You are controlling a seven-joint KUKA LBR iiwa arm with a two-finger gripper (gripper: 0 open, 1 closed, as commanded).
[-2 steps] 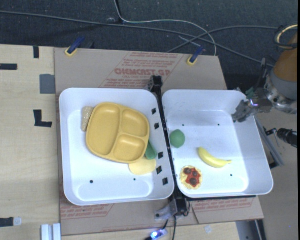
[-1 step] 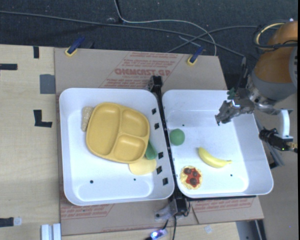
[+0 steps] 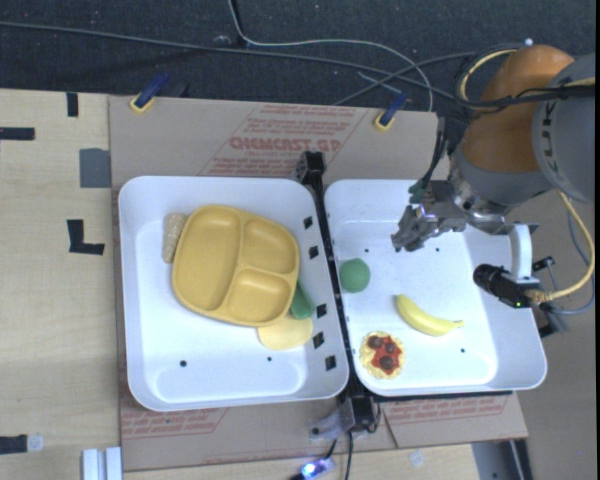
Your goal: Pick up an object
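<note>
Small round pizza-like toy (image 3: 383,354) at right bin (image 3: 485,373) front, yellow plastic banana (image 3: 426,317) and green ball (image 3: 355,275) beyond, two-finger gripper (image 3: 412,230) above bin's rear, state indeterminate.

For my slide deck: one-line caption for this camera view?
KUKA arm's gripper hovers over the right bin above a banana and green ball.

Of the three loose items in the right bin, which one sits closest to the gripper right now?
The green ball, by the bin's left wall, just below-left of the gripper. The banana and small pizza lie farther down.
</note>
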